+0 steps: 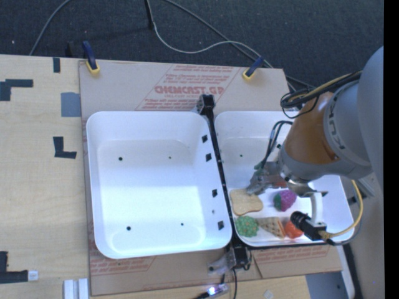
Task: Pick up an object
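Grey arm with an orange band (324, 136) reaching from the right over the right-hand shallow white plastic bin (240, 126), beside the left-hand shallow white plastic bin (149, 185). The gripper (260, 182) hangs low at the bin's near side, just above the flat tan bread-shaped piece (245, 202); whether it is spread or closed cannot be told, and nothing is visibly held. Candidate objects cluster close together — the bread piece, a green knobbly ball (247, 226), a purple knobbly cluster (285, 199), a pale wedge (269, 225) and a small red-orange piece (292, 230). A sound grasp likely means descending squarely on the bread piece — clear of the divider wall.
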`<state>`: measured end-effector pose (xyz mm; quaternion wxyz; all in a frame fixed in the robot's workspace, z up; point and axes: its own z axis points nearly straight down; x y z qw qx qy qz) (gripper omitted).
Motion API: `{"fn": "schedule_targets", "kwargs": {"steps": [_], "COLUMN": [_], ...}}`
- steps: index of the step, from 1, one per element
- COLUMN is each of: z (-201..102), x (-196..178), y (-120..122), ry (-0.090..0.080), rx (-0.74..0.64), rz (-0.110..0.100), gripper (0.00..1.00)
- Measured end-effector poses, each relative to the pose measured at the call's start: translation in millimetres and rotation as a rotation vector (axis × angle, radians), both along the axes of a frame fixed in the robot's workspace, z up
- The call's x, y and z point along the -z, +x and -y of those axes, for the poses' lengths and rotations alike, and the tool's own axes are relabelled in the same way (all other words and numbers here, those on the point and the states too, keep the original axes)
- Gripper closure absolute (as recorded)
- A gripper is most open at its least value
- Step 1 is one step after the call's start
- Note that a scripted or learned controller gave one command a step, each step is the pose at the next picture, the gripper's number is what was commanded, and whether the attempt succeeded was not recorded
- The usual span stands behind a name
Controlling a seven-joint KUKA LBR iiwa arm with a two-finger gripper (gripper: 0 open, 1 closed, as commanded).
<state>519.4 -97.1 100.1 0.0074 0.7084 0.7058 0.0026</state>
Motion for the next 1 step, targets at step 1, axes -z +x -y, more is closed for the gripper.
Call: {"fn": "schedule_targets", "kwargs": {"steps": [1], "z": [29.3], "x": [8.5], "y": [-28.7], "ry": [0.008], "rx": [-0.005], "rz": [0.008], "gripper": [1.00]}}
